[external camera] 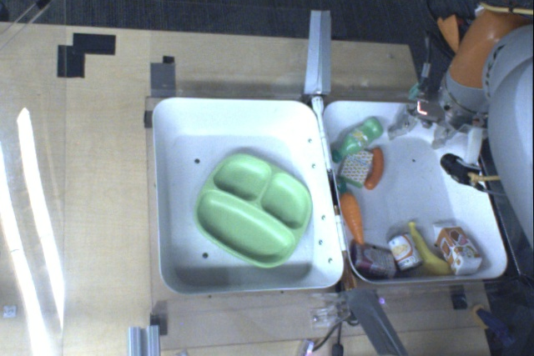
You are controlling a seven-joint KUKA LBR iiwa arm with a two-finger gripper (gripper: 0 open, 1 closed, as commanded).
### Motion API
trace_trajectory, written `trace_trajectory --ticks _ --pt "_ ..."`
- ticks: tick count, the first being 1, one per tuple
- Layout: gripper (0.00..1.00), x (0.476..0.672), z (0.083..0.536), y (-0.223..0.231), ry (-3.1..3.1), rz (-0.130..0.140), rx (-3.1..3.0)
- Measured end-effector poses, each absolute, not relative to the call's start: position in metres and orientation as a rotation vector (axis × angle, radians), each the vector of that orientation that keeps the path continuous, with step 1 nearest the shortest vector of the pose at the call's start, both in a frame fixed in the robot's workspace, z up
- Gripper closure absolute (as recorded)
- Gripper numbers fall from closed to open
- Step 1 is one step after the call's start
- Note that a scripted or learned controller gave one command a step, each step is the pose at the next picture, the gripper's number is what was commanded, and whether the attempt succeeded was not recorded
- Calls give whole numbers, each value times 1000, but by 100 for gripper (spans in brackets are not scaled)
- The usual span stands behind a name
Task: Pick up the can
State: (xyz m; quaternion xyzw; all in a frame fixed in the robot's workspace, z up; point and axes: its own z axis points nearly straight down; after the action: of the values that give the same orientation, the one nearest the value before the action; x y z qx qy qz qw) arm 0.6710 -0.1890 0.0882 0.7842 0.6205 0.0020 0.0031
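Observation:
The can is small, with a yellow and white label. It lies near the front edge of the right bin, between a dark purple item and a banana. My gripper hangs over the bin's back right corner, far from the can and up and to the right of it. The grey arm with its orange band comes in from the right behind the gripper.
The right bin also holds a green bottle, a checkered packet, a red-orange piece, a carrot and a small carton. In the left bin lies a green divided plate.

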Motion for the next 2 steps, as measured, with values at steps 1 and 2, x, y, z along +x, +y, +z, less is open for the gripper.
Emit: trace_trajectory --ticks 1,2 --pt "0 671 145 -167 1990 8 2421" --pt "0 675 118 -154 2262 16 2150"
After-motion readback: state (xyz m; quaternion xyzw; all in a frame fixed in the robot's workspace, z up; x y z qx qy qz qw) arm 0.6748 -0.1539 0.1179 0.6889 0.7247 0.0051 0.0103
